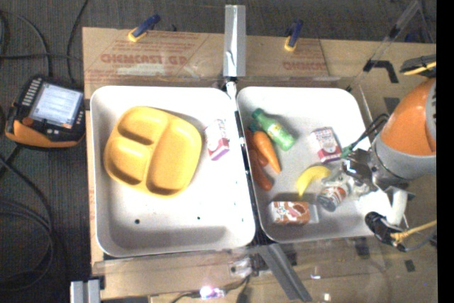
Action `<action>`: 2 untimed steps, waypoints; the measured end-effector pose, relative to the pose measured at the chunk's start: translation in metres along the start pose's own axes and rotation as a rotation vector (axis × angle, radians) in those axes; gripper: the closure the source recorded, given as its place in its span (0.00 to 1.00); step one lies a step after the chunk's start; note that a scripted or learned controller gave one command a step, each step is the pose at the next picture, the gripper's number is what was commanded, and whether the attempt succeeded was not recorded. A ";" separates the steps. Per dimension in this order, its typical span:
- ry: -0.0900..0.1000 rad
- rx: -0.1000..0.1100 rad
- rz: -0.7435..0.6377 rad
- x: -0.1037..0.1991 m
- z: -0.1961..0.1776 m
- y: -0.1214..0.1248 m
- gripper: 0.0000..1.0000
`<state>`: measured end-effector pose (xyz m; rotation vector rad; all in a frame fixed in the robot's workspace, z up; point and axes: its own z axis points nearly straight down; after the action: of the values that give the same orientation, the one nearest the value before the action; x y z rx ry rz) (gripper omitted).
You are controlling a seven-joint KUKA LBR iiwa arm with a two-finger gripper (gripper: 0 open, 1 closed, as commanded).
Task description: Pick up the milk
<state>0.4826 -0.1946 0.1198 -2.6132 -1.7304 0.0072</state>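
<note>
Milk here looks to be the small white-and-pink carton (218,138) lying on the floor of the bin on the view's left, just beside the right edge of the yellow divided plate (152,150) and near the wall shared by the two bins. That is a judgement, since a second pinkish carton (326,143) stands in the right-hand bin and the print on neither can be read.

The gripper (349,177) is low over the right-hand bin, among the banana (312,177), a small can (332,196) and the pinkish carton. Whether the claw is released or clenched cannot be told, and nothing is seen caught in it. The grey arm (411,135), with its orange band, reaches in over that bin's right rim and bends down toward the clutter.

To do the step well, the gripper should first rise clear of the can and banana. It should then cross the dividing wall and settle square over the chosen carton. The carton lies tilted, so the wrist needs turning to close across its narrow sides — not its length. The plate sits close on one side, which leaves little room there, and a descent nudged toward the bin wall looks safer.
</note>
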 end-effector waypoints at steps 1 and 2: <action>-0.004 -0.006 0.000 0.068 -0.068 0.070 1.00; -0.003 -0.006 0.000 0.155 -0.099 0.048 1.00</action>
<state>0.5883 -0.0706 0.2189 -2.6188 -1.7339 0.0062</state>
